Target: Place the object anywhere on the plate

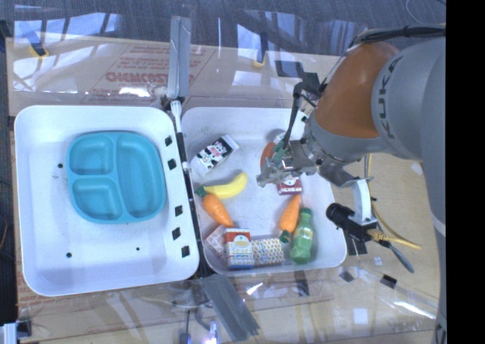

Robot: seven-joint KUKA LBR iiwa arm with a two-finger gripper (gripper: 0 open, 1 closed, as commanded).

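Claw (282, 170): low in the right bin (333, 259), over a small red carton (289, 186); I cannot tell how it is set or whether it holds anything.
Object: likely that red carton, just beside the claw's tip.
Plate (116, 176): blue, divided, in the left bin (38, 259), well left of the claw, across the wall between the bins.
Other items: banana (227, 186) and two carrots (217, 210) near the claw.

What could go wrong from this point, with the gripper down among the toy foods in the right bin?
1. Clutter: the gripper sits low beside a small red carton, a carrot and a banana, so it may catch the wrong item or knock neighbours aside.
2. No item shows clearly between its fingers, so a lift may come up with nothing.
3. The blue plate lies in the other bin, across the divider; a loose grasp could drop the item on the way.
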